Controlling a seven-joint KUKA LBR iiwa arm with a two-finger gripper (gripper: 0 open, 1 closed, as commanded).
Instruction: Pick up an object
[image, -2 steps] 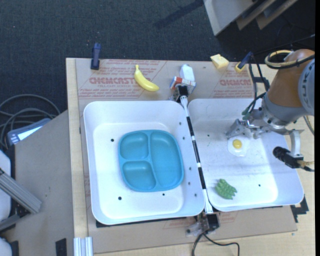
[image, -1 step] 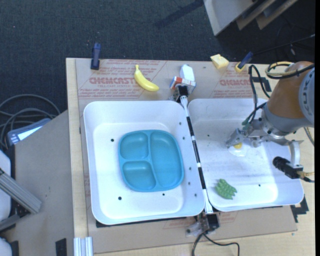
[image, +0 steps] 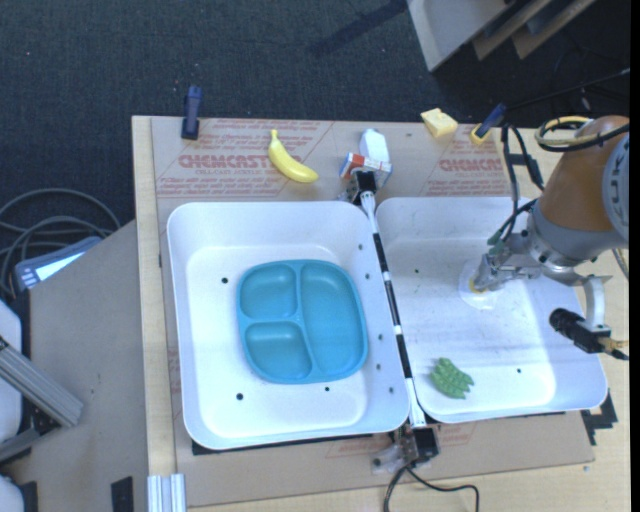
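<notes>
Camera view, from above and at a slant: a wooden bench (image: 150, 300) printed with red lettering bears two shallow white bins side by side. Largest is the left bin (image: 200, 250), filling the centre-left of the frame. On its floor lies a blue divided plate (image: 300, 320) with three compartments. Right of it, touching along a shared edge, sits the right bin (image: 440, 230), in the centre-right of the frame.

From the right edge the grey arm (image: 585, 195) with its orange band reaches in over the right bin. Its gripper (image: 487, 283) points down at the bin floor, right of centre in the frame, just above a small pale, roundish thing (image: 476, 290) that lies on the white floor; against that floor it is hard to say what it is, and I cannot tell whether the claw is spread or closed, or whether it grips anything.

Smaller things follow. A green knobbly object (image: 452, 379) lies near the lower edge of the right bin, well apart from the gripper. A yellow banana (image: 289, 161) rests on the bench above the left bin, in the upper middle of the frame. A small yellow block (image: 439, 122) sits on the bench's upper edge, above the right bin.
</notes>
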